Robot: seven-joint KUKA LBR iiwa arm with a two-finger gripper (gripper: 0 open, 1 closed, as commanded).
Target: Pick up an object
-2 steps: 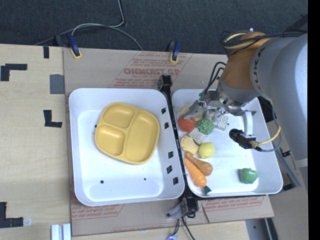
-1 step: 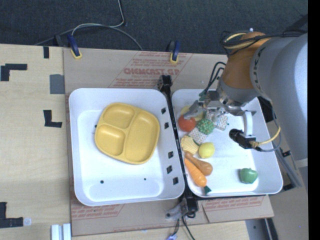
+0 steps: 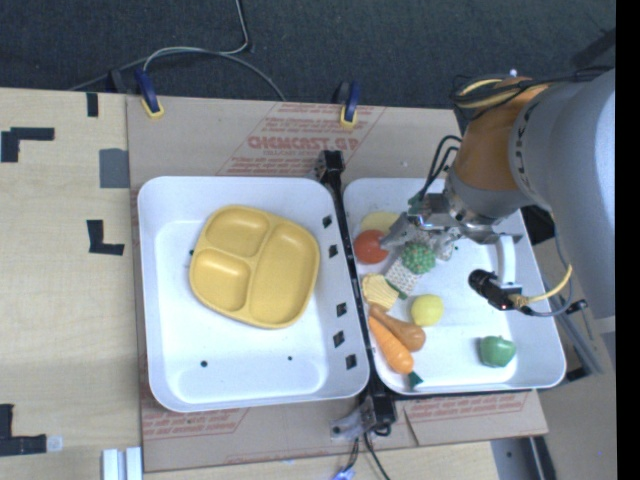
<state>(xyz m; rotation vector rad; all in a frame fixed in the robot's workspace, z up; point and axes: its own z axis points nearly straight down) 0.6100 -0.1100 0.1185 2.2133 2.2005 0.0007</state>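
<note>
The jaws cannot be read as apart or together from this slanted view: the gripper (image 3: 420, 236) is a tangle of grey metal low over the right bin (image 3: 540, 363), and nothing can be made out as clamped in it. Going left to right, the left bin (image 3: 165, 368) carries a yellow divided plate (image 3: 254, 265), lying flat and well apart from the arm. Across the divider, a red tomato-like piece (image 3: 369, 247) sits just left of the gripper, with a pale yellow piece (image 3: 380, 221) behind it, partly hidden by the metal. A green broccoli-like piece (image 3: 419, 259) lies right under the gripper tip, perhaps touching it, though the view is too poor to be sure. Below that are a small pale wedge (image 3: 381, 290) and a checkered item (image 3: 402, 279) that is hard to identify. Two carrots (image 3: 395, 338) lie side by side, their long axes running from upper left to lower right. A lemon (image 3: 427, 310) sits just beside them, and a green pepper-like piece (image 3: 496, 350) rests alone near the bin's lower right corner. The arm (image 3: 530, 158) is cut off at the right.
</note>
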